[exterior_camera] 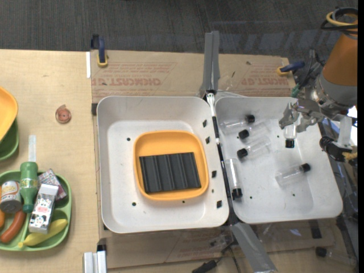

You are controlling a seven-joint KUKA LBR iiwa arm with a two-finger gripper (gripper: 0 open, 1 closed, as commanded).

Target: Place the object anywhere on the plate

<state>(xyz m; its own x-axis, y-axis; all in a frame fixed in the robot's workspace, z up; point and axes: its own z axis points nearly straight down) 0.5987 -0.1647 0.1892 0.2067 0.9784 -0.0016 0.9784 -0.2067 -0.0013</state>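
An orange plate (pixel 170 143) with a black ridged insert (pixel 170 172) lies in the left white bin (pixel 114 152). Several clear vials with black caps lie in the right bin (pixel 318 203). Among them, one vial (pixel 257 148) lies near the middle, another (pixel 291 175) toward the right, and a third (pixel 232 176) along the left wall. My gripper (pixel 291 124) hangs over the right bin's far right part. It is shut on a clear vial (pixel 289 135) that hangs upright, black cap down, between the fingers.
A raised divider (pixel 219 152) separates the two bins. Left of the bins, a green tray (pixel 34 232) of toy food stands on the wooden bench, with an orange dish (pixel 5 115) behind it. Blue clamps (pixel 100 51) hold the cardboard at the back.
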